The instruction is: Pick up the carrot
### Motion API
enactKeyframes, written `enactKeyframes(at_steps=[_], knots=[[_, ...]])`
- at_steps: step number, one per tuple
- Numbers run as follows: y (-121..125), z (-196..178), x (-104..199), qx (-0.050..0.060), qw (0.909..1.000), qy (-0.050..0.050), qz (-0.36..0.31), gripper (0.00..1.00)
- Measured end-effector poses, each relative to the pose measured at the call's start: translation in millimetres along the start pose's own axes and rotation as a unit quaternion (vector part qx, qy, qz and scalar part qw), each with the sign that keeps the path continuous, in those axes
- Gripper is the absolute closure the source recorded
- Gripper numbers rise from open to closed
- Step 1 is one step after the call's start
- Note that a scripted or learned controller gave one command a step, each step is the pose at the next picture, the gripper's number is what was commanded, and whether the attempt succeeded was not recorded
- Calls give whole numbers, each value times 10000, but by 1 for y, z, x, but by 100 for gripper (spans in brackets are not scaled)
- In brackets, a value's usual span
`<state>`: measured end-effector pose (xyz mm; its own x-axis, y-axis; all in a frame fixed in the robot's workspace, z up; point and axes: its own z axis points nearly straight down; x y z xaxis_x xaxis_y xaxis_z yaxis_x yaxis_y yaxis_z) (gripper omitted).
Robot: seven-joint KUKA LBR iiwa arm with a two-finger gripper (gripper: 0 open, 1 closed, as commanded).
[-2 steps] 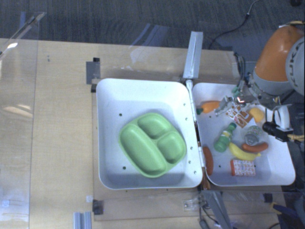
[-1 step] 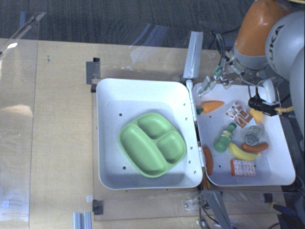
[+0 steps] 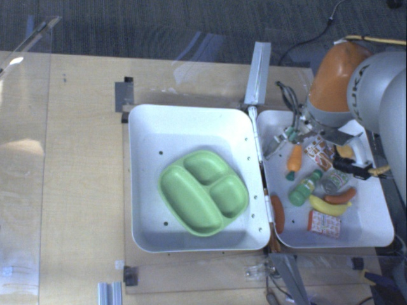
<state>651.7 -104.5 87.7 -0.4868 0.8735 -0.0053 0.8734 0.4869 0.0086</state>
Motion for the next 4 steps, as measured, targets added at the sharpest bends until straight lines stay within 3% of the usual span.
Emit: enactKeyframes(at_steps=[1, 2, 3, 4], knots=[[4, -15, -1, -56, 10000, -27, -10, 100], [-15, -129, 40, 0, 9974, 0, 721, 100], [-15, -128, 40, 5, 9974, 3, 722, 0], [-80, -9, 34, 1, 9999, -1, 149, 0]])
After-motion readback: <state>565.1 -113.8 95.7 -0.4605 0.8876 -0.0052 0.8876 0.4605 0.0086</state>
